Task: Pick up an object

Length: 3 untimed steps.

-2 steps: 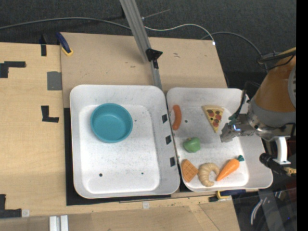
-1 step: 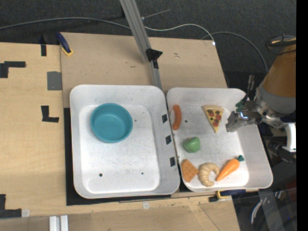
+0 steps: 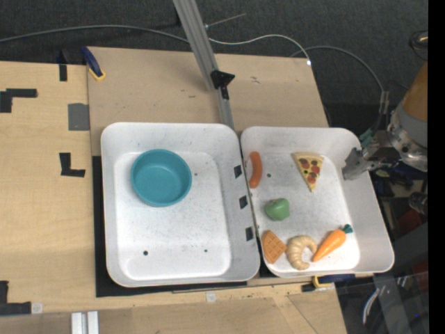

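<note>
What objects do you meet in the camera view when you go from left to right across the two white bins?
Blue bowl → sausage → green pepper → pizza slice → carrot → gripper at the right bin's edge. The waffle and croissant overlap others in this order, so I leave them out.

In the right bin (image 3: 368, 207), a sausage (image 3: 254, 169) lies by the left wall and a pizza slice (image 3: 309, 170) near the far edge. A green pepper (image 3: 277, 209) sits mid-bin; waffle (image 3: 272, 245), croissant (image 3: 300, 250) and carrot (image 3: 329, 243) line the near edge.
</note>
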{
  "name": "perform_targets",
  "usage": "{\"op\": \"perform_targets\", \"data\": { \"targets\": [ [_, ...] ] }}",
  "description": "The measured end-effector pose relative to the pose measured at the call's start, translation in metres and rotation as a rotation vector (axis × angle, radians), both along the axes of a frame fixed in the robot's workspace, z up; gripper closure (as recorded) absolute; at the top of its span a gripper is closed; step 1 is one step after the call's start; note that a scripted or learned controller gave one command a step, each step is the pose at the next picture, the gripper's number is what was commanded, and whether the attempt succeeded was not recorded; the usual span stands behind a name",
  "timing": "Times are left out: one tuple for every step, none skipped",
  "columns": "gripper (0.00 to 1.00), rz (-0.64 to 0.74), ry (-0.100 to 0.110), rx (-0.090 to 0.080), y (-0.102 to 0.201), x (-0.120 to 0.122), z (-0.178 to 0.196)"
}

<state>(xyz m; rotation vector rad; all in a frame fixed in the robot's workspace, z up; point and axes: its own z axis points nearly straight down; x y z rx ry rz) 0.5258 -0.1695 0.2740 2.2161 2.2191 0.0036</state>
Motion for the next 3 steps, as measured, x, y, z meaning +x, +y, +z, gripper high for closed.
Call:
{"op": "perform_targets", "data": {
  "targets": [
    [1.00,0.005,0.006,0.003,0.043,0.020,-0.003],
    [1.00,0.006,0.007,0.004,0.103,0.038,-0.008],
    [1.00,0.006,0.009,0.004,0.162,0.050,-0.025]
  ]
}}
